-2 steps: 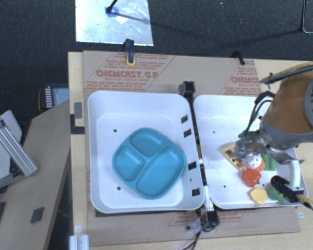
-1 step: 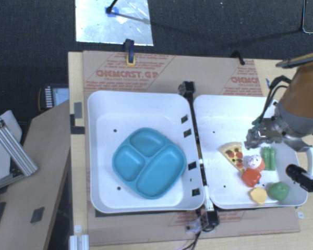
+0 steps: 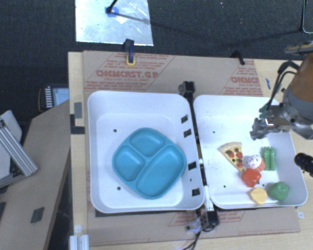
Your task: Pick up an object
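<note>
**Arm poised over a bin of toy food, nothing yet in its grasp**

While the gripper [image 3: 258,129] hangs at the right of the scene, the description runs from far left toward it. Farthest from the gripper, well off to its left, sits the left bin [image 3: 101,113], holding a blue divided plate [image 3: 148,162] that lies flat near the middle, out of the way of any pick. Between that bin and the gripper runs the dark hinge strip where the two bins meet. The right bin [image 3: 219,108] lies directly under the gripper. Just below and a little left of the gripper is a toy pizza slice [image 3: 232,154]. Below the gripper, clustered close together, are a small white and red toy [image 3: 254,162], a red tomato-like piece [image 3: 251,177] and a green ridged piece [image 3: 268,158]. Lower still sit a yellow piece [image 3: 259,195] and a round green piece [image 3: 278,190], side by side near the bin's front wall. The toys crowd one corner, so a clean pick probably calls for singling out one at the edge. Whether the gripper is spread or pressed together cannot be told; no toy is visible in it.
</note>
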You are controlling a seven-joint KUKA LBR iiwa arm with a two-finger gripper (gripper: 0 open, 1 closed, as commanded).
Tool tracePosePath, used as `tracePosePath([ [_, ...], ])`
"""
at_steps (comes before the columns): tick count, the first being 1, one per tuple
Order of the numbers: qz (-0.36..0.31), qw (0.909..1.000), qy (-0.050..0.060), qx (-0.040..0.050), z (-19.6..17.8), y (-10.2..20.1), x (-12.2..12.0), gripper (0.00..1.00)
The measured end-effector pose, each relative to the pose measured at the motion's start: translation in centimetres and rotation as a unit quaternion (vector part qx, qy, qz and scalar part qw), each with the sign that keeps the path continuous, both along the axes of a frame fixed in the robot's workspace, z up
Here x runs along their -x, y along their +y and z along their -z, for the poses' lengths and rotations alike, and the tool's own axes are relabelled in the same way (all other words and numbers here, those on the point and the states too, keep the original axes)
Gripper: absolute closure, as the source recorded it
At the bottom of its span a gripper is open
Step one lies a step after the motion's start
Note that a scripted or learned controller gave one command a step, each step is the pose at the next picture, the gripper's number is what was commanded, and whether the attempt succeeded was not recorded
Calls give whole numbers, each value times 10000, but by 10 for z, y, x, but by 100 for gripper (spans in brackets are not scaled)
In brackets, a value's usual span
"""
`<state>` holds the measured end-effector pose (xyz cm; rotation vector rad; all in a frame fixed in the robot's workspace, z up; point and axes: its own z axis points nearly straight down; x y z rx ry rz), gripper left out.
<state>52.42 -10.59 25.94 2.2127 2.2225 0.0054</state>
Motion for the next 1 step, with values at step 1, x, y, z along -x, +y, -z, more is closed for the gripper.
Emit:
tracePosePath([
  [1, -23, 10000, 11, -11, -1, 45, -18, 100],
])
